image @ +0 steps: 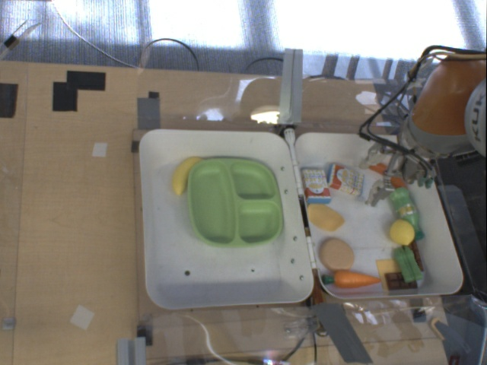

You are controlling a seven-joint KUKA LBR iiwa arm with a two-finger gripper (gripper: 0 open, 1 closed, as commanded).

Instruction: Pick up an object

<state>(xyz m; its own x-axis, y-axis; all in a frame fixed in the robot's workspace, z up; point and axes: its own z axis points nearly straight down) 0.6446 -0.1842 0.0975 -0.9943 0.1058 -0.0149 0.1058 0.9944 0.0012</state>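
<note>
Hand (pixel 384 182), which I can't judge as apart or together, should drop squarely over the green plastic bottle (pixel 402 207), avoiding the round yellow lemon (pixel 402 233).

Grey arm (pixel 464 124), orange band, black cables

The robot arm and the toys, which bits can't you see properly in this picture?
- Banana: partly tucked behind the green tray.
- Gripper: too small and cluttered to tell open from shut.
- Arm: cut off by the right edge.
- Small boxes: print too tiny to read.
</note>
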